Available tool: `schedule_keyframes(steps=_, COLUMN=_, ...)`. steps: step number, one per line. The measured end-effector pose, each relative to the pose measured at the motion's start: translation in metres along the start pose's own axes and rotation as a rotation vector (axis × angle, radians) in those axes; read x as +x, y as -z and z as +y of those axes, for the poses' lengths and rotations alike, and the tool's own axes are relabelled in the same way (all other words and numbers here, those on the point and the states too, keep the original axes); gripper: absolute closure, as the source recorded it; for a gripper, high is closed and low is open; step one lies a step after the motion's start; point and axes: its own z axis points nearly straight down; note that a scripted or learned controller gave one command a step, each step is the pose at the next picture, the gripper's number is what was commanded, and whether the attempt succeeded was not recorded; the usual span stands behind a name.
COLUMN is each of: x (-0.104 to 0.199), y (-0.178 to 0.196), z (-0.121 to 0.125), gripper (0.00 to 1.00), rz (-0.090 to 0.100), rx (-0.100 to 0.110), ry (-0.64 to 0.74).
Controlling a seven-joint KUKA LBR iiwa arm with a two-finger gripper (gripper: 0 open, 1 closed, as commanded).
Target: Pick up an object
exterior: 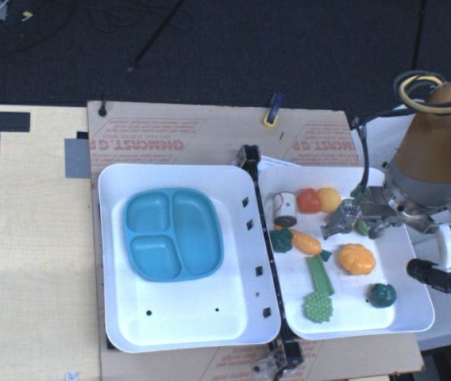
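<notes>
A: Gripper [351, 218] sits low in the right bin [416, 312], around 1 o'clock of bin centre. Metal fingers look slightly apart, nothing visibly between them. Hedge: glare and clutter there, so I can't be sure of the gap.

B: Nearest candidate?

A: Orange pumpkin-like toy [356, 259], at 6 o'clock from the gripper, near but apart. Likely hollow plastic: light, stiff, rounded and a bit slick. I'd pinch across its middle, not the top.

B: Neighbours?

A: Orange carrot [306, 244] at 8 o'clock from the gripper, touching a dark green piece [281, 240]. Red tomato [309, 200] and yellow fruit [329, 198] side by side at 11 o'clock. Small can [285, 205] lying on its side beyond them. Green brush-like toy [318, 290] at 7 o'clock, dark green broccoli [383, 294] at 5 o'clock.

B: Obstructions?

A: Pumpkin has free space around it; carrot tip is closest, at its 10 o'clock. Left bin [118, 308] holds a blue divided plate [173, 234], well apart, no interference.
</notes>
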Motion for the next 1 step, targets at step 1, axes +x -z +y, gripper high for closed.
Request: schedule_keyframes(steps=1, x=-0.0001, y=0.007, z=0.0023, gripper=0.0, rz=-0.001, rx=-0.012, ry=0.002)
